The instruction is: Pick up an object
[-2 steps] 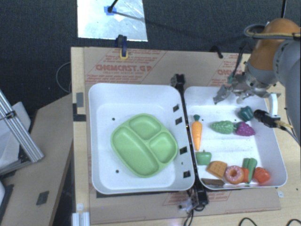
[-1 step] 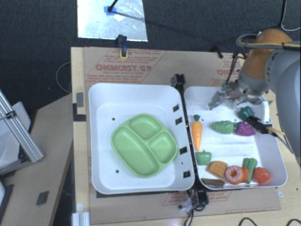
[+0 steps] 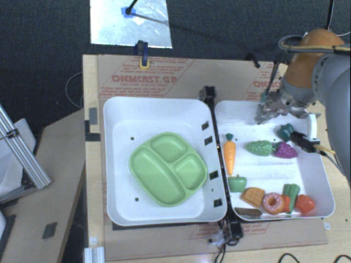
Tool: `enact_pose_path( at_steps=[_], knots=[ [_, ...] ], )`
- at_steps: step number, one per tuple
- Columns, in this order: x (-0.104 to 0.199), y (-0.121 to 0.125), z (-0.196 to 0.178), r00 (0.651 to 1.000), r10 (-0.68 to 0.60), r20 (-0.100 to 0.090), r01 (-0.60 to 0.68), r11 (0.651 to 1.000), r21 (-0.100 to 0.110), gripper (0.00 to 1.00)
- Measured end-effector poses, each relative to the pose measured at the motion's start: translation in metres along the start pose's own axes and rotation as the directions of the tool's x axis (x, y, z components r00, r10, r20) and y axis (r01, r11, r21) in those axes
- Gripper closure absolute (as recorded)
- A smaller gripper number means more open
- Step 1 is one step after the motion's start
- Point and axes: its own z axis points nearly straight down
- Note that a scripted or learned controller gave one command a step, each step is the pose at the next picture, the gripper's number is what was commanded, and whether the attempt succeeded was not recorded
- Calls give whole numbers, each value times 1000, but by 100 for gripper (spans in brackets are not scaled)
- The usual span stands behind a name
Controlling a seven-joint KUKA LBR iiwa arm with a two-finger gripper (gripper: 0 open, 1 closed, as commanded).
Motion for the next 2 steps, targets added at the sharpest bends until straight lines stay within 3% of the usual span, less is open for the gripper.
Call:
enact_pose_path(
  at_steps=[2],
  knots=[
    [-1, -1, -105, 1000, 4, -2, -4, 1000, 1, 100]
  ],
)
